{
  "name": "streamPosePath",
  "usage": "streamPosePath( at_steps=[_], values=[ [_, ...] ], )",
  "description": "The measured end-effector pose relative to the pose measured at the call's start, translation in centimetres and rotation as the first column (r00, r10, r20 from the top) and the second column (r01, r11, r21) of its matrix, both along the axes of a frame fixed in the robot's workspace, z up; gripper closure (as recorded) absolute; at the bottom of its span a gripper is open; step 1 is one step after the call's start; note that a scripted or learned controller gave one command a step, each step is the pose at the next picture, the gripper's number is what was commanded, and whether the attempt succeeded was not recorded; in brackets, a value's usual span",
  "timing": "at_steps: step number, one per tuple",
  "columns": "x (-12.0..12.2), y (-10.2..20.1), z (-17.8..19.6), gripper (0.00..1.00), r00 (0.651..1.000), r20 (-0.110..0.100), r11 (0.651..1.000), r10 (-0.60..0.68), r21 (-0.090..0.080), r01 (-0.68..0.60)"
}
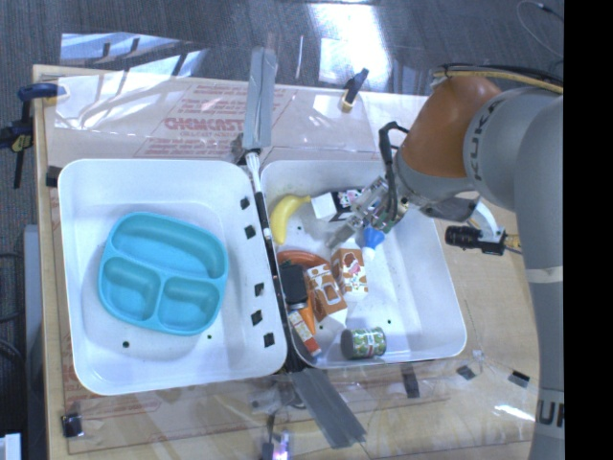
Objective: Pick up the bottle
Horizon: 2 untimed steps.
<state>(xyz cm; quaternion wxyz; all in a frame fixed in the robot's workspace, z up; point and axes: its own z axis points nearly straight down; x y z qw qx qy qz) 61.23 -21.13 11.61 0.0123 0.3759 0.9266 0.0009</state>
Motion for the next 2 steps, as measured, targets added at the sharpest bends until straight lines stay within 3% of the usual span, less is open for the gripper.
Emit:
streamPosePath(
  at_steps=[2],
  values=[
    [-0.02,-0.01,-0.03,0.00,1.000,-0.001,1.000,0.000,0.000,0.000]
  ],
)
